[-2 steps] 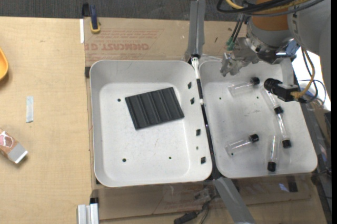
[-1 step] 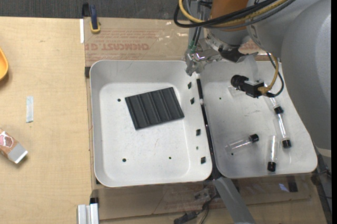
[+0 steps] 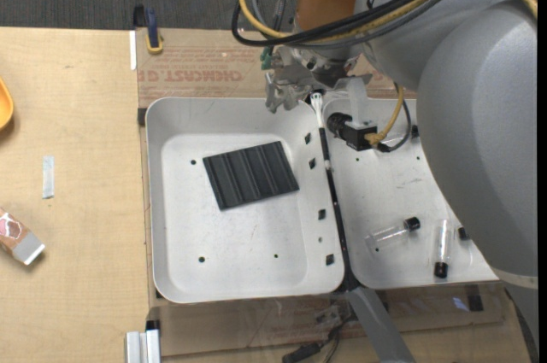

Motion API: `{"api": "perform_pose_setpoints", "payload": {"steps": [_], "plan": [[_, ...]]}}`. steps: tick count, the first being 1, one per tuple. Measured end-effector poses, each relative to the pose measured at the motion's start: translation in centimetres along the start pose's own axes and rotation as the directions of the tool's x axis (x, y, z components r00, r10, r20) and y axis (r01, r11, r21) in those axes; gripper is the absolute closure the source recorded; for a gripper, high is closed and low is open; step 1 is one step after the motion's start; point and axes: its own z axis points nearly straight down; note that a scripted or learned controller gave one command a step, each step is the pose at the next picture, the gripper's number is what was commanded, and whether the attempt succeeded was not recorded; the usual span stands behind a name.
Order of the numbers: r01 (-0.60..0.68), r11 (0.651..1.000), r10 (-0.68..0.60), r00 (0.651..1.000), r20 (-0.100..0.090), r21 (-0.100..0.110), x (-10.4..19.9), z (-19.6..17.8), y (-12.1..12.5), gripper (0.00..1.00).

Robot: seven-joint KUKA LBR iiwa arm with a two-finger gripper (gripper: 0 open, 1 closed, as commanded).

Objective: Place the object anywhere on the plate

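The tool (image 3: 291, 88) hangs over the far rim between the two white bins, and I cannot tell its state. The dark ribbed plate (image 3: 251, 173) lies in the left bin (image 3: 171, 267). Two clear vials with black caps, one (image 3: 393, 233) and another (image 3: 442, 248), lie near the front of the right bin (image 3: 402, 182), well apart from the tool. The risk, I judge: round vials roll from a pinch, or bounce off the ribbed plate.

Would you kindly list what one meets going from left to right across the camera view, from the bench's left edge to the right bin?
Orange object at the left edge → small grey strip → dark ribbed rectangular plate in the left white bin → clear tube with black cap → second clear tube.
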Motion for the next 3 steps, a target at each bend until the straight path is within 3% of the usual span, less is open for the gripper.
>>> {"api": "perform_pose_setpoints", "payload": {"steps": [1, 2, 3], "plan": [[0.317, 0.948, -0.317, 0.948, 0.000, -0.001, 5.5, 1.8, 1.0, 1.00], [0.503, 0.865, -0.503, 0.865, 0.000, -0.001, 8.6, -6.4, -5.2, 1.00], [0.462, 0.887, -0.462, 0.887, 0.000, 0.000, 10.1, 3.4, -2.4, 1.00]]}}
